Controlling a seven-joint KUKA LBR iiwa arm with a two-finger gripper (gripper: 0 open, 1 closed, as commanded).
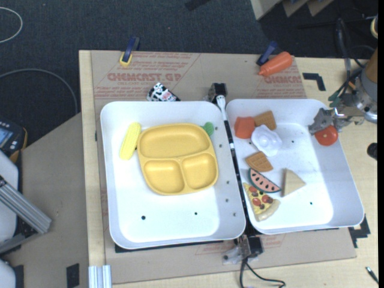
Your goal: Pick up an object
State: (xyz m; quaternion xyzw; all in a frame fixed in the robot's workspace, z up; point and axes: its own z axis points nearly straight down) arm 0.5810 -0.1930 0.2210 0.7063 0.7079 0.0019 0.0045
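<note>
My gripper [325, 123] hangs over the far right rim of the right bin [336, 212], at the end of the arm coming in from the right. A small round red object [327, 137] sits directly under it, touching or nearly touching it. Whether it is gripped I cannot tell. Further left the right bin holds a red-orange block [244, 127], a brown cracker [265, 120], a white crumpled piece [266, 140], a waffle square [258, 161], a watermelon slice [264, 180], a tan wedge [292, 182] and a pizza slice [262, 204].
The left bin [174, 221] carries a yellow divided plate [177, 158], a corn cob [129, 140] and a small green piece [208, 127]. Behind the bins on the board lie an orange carrot [276, 63] and a black-and-white toy [161, 93].
</note>
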